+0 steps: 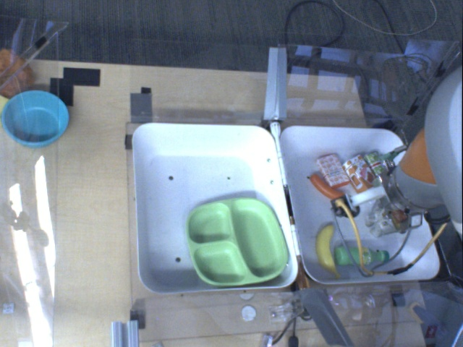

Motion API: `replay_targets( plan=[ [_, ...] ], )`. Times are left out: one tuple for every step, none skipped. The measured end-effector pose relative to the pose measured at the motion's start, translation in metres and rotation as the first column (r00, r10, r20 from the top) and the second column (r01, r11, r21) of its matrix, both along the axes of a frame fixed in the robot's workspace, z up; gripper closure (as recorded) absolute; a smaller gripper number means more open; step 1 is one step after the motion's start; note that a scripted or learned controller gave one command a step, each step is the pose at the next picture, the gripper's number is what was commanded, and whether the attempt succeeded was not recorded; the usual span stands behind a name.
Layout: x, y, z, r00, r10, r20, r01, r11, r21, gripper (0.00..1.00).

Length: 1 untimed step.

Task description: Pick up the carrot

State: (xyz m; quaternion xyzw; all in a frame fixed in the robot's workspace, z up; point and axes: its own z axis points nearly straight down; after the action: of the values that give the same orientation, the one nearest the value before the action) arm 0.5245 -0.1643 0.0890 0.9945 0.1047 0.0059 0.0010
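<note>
Camera view shows the carrot (327,187) lying on the floor of the right bin (304,251), an orange stub slanting down from the left toward the bin's middle. A red-and-white snack packet (330,168) touches the carrot on its far side, and an orange-green packet (364,169) sits just to the right of that. The tool (389,214) hangs low over the bin, just to the right of the carrot and slightly nearer the camera, with a white block and a yellow cable (354,230) crowding its tip. Whether it is apart or together I cannot tell, since the wrist hardware hides that part. Nothing orange shows at the tip, so I judge the step in hand to be the approach, with the grasp not yet made.

The next move, as I read it, calls for a short shift leftward onto the carrot, lined up across its narrow width. The wall shared with the left bin (152,194) lies beyond the carrot's left end, with some bare floor between. On the near side of the carrot lie a banana (325,249) and a green bottle (359,255), both apart from it, leaving a strip of open floor. The packet against the far side is the tight spot and could be snagged
</note>
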Motion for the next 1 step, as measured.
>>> replay_targets(
  plan=[
    [-0.0015, -0.0008, -0.0013, 1.0, -0.001, -0.004, 0.001, 1.0, 0.0, 0.0]
  ],
)
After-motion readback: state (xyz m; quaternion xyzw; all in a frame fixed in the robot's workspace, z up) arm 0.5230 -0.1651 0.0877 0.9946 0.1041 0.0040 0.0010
